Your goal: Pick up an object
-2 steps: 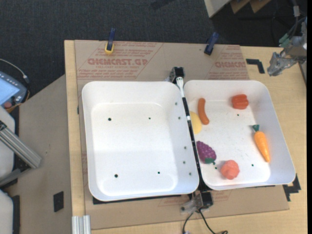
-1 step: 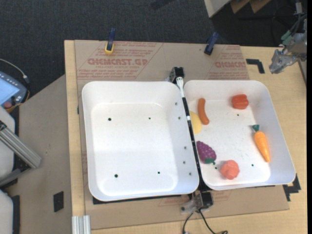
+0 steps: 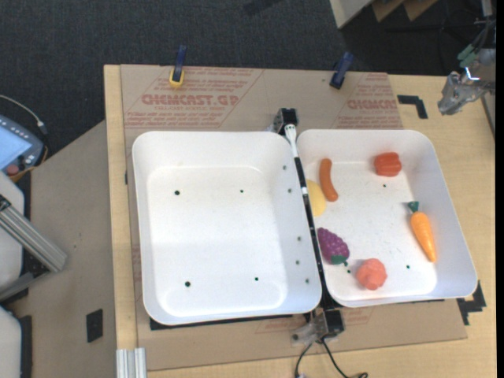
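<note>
While parked past the right bin (image 3: 441, 164) | arm tip (image 3: 465, 89) upper right | grip state unclear

The brown board (image 3: 236, 93) under the bins bears red print, seemingly "CHEMCAST GP", repeated upside down at right.

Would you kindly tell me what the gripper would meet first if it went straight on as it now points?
Likely the bench top just outside the right bin's far corner. The gripper seems to point down and leftward there, though depth is unclear.
</note>
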Controlling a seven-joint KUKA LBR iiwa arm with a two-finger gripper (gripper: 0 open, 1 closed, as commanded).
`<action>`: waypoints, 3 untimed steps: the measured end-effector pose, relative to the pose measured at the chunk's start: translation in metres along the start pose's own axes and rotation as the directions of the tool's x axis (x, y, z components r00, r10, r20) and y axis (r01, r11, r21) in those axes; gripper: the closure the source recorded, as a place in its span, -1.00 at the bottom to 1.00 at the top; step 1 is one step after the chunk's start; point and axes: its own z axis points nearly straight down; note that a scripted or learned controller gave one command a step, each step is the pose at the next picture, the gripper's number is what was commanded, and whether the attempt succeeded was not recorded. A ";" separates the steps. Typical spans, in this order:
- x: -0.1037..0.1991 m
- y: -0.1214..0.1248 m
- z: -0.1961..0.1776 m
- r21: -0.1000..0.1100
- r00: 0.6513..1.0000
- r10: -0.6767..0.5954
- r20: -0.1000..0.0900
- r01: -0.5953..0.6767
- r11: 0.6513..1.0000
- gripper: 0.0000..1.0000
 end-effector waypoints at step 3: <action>-0.001 0.003 -0.033 -0.012 1.000 -0.003 0.009 0.003 1.000 1.00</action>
